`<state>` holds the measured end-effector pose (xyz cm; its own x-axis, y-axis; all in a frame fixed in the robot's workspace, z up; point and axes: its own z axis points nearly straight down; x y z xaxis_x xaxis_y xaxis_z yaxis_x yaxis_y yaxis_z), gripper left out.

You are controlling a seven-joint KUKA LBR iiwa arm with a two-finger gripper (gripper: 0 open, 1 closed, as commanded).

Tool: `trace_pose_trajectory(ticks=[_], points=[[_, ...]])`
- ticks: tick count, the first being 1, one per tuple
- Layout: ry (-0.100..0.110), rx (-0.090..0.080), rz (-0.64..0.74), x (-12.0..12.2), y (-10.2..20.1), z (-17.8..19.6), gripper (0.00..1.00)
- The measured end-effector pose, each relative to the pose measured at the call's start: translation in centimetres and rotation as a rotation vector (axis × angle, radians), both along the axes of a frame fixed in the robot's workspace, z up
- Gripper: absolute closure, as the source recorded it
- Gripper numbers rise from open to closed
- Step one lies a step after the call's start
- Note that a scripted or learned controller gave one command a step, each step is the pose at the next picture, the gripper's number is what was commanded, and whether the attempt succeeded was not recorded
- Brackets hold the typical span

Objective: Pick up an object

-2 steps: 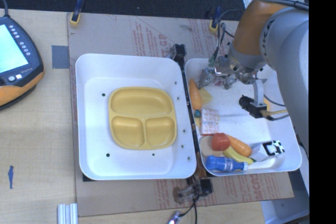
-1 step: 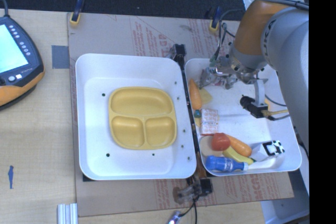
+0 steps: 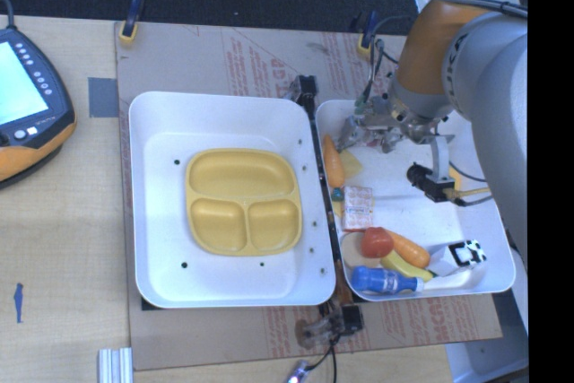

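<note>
My gripper point(image 3: 375, 134) hangs low over the far end of the right bin point(image 3: 489, 220), below the orange band of the arm. Just to its left, an orange carrot-shaped piece point(image 3: 333, 164) lies along the bin's left wall with a pale yellow piece point(image 3: 351, 163) beside it. A small printed packet point(image 3: 358, 208) lies nearer the middle. At the near end are a red tomato-like ball point(image 3: 376, 240), an orange piece point(image 3: 412, 248), a yellow banana shape point(image 3: 404, 266) and a blue bottle point(image 3: 380, 282). Nothing shows in the gripper's grasp.
The left bin point(image 3: 152, 193) holds a yellow divided plate point(image 3: 243, 198). A black-and-white tag object point(image 3: 467, 254) lies at the right bin's near right corner. A handheld pendant with a screen point(image 3: 27, 103) rests on the bench at far left. Cables trail beside the wrist.
</note>
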<state>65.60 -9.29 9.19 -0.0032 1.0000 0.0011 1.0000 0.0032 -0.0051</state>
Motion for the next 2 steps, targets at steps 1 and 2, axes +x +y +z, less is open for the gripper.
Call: trace_pose_trajectory(ticks=[1, 2], points=[[0.0, 0.0, -0.001, 0.0, -0.04, 0.0, 0.0], [0.0, 0.0, 0.0, 0.0, 0.0, 0.0, 0.0]])
